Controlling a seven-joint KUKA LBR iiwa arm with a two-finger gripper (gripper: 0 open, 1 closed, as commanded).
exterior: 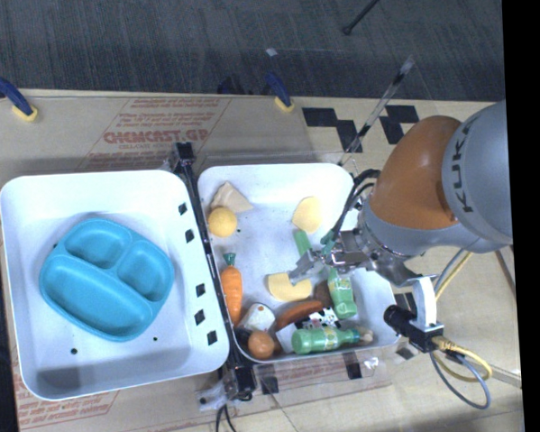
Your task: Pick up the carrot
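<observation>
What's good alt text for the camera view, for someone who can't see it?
The robot arm reaches in from the right, its gripper low over the toy food in the right bin, apart from the carrot lying by that bin's left wall. The left bin holds a blue divided plate.

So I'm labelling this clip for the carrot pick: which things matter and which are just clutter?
In the job:
carrot, by the right bin's left wall
gripper, over that bin

Lying about:
blue tray, left bin
lemon
green bottle
orange
</observation>
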